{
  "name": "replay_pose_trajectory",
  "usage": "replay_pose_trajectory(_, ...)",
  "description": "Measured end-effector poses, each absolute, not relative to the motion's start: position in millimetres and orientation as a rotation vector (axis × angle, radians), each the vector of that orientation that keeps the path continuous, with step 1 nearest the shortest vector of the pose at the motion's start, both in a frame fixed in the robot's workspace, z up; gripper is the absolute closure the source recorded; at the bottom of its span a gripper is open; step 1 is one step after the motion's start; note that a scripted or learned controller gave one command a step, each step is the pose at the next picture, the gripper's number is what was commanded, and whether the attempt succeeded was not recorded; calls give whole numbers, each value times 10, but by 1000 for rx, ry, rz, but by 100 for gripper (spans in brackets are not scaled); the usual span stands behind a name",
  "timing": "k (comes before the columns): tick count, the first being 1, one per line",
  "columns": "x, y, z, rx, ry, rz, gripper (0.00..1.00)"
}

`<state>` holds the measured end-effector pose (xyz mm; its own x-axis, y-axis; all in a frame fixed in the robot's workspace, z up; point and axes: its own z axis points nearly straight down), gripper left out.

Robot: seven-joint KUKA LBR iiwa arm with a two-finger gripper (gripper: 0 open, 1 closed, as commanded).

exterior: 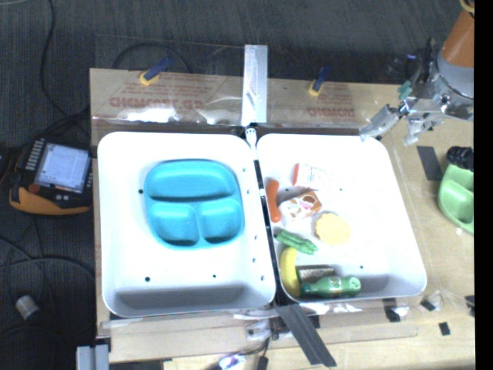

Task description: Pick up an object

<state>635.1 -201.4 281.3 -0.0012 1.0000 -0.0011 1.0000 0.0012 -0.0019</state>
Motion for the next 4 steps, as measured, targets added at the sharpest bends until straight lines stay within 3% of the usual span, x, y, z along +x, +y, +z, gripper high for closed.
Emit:
replay_pose_trajectory(1, 5701, -1589, 2147, -2487, -1913, 5, 0)
replay_pose_trajectory(2, 5213, -1202, 1150, -2534, -1848, 7, 0)
replay_pose_trajectory(3, 5439, -1727, 891, -2247, -2203, -6, 0)
replay_pose_trajectory(4, 5438, -1724, 968, -2247, -2203, -6, 100)
